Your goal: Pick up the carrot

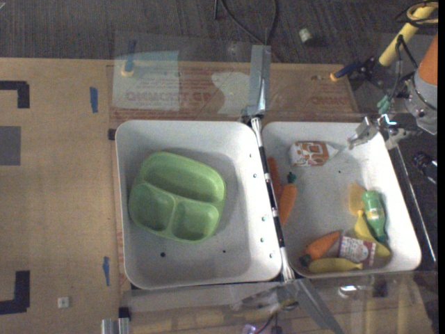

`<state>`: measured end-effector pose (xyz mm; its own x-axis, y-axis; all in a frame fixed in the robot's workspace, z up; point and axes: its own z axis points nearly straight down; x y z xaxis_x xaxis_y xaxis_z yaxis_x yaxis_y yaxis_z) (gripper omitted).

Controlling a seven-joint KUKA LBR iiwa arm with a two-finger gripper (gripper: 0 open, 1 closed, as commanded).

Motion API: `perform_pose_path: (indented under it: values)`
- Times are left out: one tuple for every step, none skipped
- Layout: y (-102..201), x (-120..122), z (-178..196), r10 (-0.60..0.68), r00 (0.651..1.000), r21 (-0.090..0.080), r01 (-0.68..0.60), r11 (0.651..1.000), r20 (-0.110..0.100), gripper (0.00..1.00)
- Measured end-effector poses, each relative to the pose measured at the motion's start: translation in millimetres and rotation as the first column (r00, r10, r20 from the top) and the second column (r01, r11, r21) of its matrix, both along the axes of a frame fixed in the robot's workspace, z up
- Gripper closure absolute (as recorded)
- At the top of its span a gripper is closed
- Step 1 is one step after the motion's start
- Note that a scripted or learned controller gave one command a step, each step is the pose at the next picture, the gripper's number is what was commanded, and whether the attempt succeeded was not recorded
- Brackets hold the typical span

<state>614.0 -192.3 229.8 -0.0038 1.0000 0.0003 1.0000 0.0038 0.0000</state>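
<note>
The carrot [286, 200] is orange with a small green top. It lies in the right bin [407, 207] near the left wall, with its top pointing to the far side. My gripper [379, 129] hangs over the far right corner of that bin, well to the right of the carrot and beyond it. It is open and nothing is between its fingers. The grey arm with its orange band [432, 72] comes in from the right edge.
A second thin orange piece [273, 175] lies against the divider beside the carrot. The right bin also holds a white and orange pouch [311, 153], a green bottle [374, 214], bananas [335, 264], an orange vegetable [323, 244] and a packet [356, 249]. A green divided plate [177, 195] sits in the left bin [132, 256].
</note>
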Motion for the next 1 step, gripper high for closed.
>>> perform_pose_path:
  values:
    - [92.3,-39.7,-13.6,0.17,0.985,0.0,-0.17,0.985,0.0,0.0]
